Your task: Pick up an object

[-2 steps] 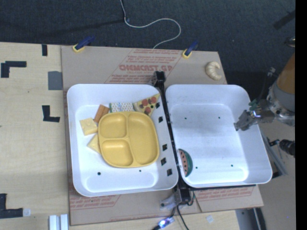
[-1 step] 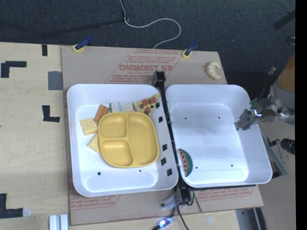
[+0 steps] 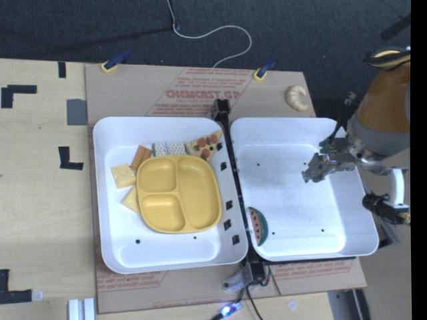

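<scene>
A yellow divided plate (image 3: pixel 179 193) lies in the left bin (image 3: pixel 110 245), with toy food pieces around its upper and left sides: a pizza slice (image 3: pixel 206 143), a brown cracker (image 3: pixel 140 157) and pale yellow pieces (image 3: pixel 123 176). A watermelon slice (image 3: pixel 257 225) rests at the near left edge of the right bin (image 3: pixel 333 244). My gripper (image 3: pixel 315 172) hangs over the right side of the right bin, well apart from the watermelon slice. Nothing shows between its dark fingers.
A pale croissant-like toy (image 3: pixel 298 98) lies on the cardboard behind the right bin. Clips (image 3: pixel 116 61) hold the cardboard's far corners, and a white cable (image 3: pixel 213 35) loops over the dark floor behind. The arm's orange band (image 3: pixel 390 102) is at the right.
</scene>
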### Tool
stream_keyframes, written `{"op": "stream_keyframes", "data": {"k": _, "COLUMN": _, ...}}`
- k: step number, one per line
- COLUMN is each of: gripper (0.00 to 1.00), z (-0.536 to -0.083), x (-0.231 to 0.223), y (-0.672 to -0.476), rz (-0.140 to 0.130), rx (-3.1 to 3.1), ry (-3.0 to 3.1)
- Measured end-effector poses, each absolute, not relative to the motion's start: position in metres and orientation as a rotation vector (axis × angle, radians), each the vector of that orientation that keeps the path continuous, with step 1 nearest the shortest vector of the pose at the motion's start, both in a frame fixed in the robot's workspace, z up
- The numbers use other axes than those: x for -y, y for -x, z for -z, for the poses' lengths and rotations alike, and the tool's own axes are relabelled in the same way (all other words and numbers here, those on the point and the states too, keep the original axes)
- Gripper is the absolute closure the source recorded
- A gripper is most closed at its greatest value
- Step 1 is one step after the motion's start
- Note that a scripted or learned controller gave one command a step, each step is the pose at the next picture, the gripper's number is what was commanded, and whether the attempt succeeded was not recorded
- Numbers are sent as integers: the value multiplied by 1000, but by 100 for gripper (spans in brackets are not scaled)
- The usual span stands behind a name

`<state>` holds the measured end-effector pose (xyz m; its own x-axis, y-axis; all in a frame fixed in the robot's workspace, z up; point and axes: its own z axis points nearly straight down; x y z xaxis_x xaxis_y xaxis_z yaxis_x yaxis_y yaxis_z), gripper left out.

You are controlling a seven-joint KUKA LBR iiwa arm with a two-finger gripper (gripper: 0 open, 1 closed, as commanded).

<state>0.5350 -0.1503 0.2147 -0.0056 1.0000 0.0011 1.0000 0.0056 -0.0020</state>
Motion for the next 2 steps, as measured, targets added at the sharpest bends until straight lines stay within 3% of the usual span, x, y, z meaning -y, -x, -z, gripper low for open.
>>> {"op": "stream_keyframes", "data": {"k": 2, "gripper": 100, "z": -226, "x": 40, "y": -564, "rz": 2, "rx": 2229, "ry": 2212}}
